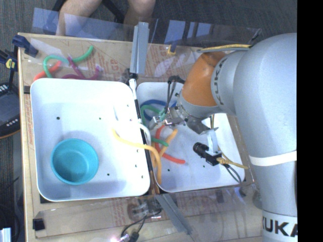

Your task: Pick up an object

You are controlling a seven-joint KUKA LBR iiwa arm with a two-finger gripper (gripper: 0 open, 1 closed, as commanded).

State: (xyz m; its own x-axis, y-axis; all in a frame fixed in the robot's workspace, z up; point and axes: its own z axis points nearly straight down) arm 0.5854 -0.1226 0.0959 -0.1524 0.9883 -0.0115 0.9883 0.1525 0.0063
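Tubes of green, red, orange and blue [160, 135] lie tangled at the left side of the right bin [202, 183], and we see the end effector [169, 117] low over them; how it stands we cannot tell. A teal bowl [74, 160] sits in the left bin [45, 97], and a yellow tube [136, 142] crosses between the bins.

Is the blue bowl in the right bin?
No, the blue bowl sits in the left bin, near its lower left corner, away from the right bin.
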